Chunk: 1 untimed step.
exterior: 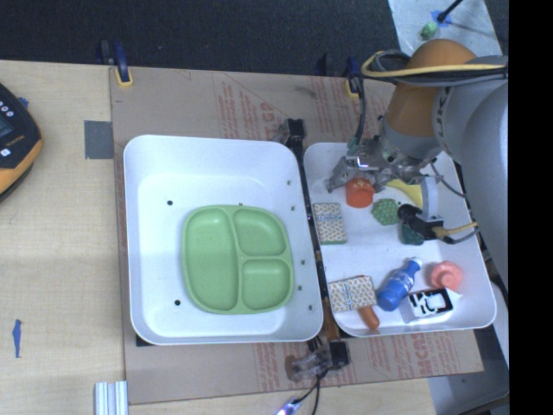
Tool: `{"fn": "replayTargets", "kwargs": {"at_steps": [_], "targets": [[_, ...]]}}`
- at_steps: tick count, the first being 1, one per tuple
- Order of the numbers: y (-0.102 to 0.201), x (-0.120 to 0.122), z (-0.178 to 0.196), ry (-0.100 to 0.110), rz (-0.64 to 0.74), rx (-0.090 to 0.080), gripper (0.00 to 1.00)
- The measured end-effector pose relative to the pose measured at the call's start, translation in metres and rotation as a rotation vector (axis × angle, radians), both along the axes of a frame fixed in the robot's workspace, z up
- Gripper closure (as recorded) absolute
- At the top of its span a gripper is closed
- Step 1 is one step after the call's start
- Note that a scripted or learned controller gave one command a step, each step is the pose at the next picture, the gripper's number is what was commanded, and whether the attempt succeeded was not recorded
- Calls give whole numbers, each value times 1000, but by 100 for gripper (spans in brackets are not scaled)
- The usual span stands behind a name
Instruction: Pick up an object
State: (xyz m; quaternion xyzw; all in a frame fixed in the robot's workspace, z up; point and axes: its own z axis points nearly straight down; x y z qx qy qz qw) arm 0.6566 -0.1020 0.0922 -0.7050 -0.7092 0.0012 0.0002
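My gripper hangs over the far end of the right bin, open, with its fingers spread just above and beside a small orange-red object. Nothing sits between the fingers. Right of that object lie a green lump and a yellow piece. Nearer the front of the bin are a blue bottle, a pink cup-like thing, a black-and-white box, two patterned packets and a small orange stick.
The left bin holds a green divided plate. The grey arm with its orange band covers the right bin's far right corner. A yellow-and-black device lies on the bench at far left.
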Motion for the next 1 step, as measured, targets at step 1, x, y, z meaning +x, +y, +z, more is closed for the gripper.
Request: {"fn": "replayTargets", "kwargs": {"at_steps": [1], "targets": [[-2, 0, 10, 1, 2, -2, 100]]}}
